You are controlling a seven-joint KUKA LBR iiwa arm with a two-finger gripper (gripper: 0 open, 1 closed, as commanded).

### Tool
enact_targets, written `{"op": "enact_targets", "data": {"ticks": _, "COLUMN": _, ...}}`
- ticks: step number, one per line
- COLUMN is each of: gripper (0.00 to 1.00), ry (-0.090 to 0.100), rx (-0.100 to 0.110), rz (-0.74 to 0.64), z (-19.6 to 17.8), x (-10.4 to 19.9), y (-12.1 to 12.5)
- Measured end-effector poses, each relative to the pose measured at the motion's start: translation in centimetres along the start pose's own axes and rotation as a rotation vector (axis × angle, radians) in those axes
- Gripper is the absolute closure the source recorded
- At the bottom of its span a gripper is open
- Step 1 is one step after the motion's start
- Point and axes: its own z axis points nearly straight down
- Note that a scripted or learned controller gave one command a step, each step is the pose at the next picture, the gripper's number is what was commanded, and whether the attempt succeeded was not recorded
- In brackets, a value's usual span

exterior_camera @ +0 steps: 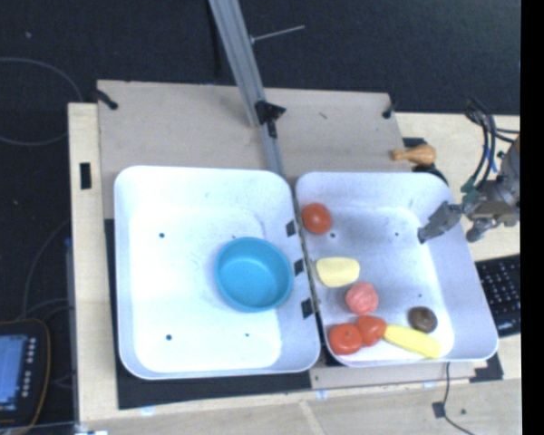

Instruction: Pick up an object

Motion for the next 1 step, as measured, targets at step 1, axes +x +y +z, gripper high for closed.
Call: {"op": "enact_targets", "data": {"ticks": 1, "gripper": 0.00, "ry": -0.003, "rx": 0.008, "rz": 0.005, "z": 6.50, "x": -0.25, "y": 0.23}}
